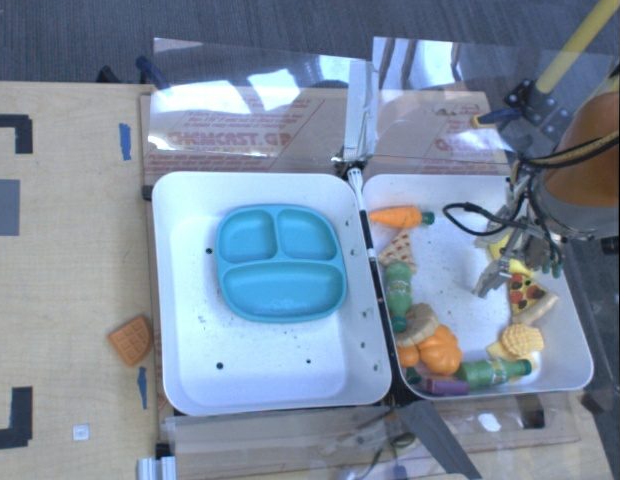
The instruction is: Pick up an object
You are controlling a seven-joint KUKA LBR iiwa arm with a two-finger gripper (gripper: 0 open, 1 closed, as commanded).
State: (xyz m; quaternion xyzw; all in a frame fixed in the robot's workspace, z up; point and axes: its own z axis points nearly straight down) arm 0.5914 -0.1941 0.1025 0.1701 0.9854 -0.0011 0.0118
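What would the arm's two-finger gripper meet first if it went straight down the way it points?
Probably the pizza-slice toy just beneath the gripper, or the white right bin's floor beside it; depth is unclear.

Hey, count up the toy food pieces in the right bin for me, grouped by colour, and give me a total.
Some pieces along the bin's left wall overlap, so this counts what can be told apart.
Orange: 2, carrot and orange lump
Green: 2, green piece and green bottle
Yellow or tan: 3, pizza slice, waffle round, tan piece
Purple: 1, purple piece
Total: 8
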